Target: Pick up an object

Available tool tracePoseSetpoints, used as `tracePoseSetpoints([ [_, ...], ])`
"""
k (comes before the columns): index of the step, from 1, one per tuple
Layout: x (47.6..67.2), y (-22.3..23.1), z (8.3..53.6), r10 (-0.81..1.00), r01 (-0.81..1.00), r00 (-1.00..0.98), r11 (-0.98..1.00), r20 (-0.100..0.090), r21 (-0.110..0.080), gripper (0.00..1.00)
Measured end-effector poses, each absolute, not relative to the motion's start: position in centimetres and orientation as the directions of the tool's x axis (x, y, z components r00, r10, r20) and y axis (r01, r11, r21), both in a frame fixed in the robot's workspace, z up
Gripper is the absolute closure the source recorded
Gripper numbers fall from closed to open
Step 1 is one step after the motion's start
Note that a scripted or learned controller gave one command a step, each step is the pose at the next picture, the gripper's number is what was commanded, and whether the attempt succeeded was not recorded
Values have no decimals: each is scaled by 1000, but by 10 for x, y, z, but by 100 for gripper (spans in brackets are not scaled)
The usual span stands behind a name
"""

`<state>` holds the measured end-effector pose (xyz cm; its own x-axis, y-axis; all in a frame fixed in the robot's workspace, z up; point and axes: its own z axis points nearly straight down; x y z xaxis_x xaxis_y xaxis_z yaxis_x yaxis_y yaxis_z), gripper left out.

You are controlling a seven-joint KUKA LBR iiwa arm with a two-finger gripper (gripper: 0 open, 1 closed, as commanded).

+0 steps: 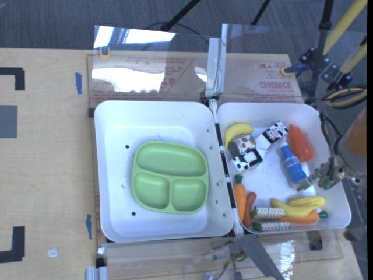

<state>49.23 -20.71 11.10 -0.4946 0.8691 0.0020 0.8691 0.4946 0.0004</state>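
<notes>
Metal gripper [317,178] beside glossy blue bottle [291,163]; finger state indiscernible; smooth green compartment tray [170,176].

Pretty clearly a robotics lab: wooden bench [46,156] with black tape markers, clear acrylic panels behind the white bins [111,121], tripod legs [192,2] beyond them.
</notes>
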Motion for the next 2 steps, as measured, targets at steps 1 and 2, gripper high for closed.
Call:
tracePoseSetpoints([
  [1,553,-224,200,725,725,-689,689,-6,3,100],
  [2,545,-224,112,434,434,-901,901,-6,1,100],
])
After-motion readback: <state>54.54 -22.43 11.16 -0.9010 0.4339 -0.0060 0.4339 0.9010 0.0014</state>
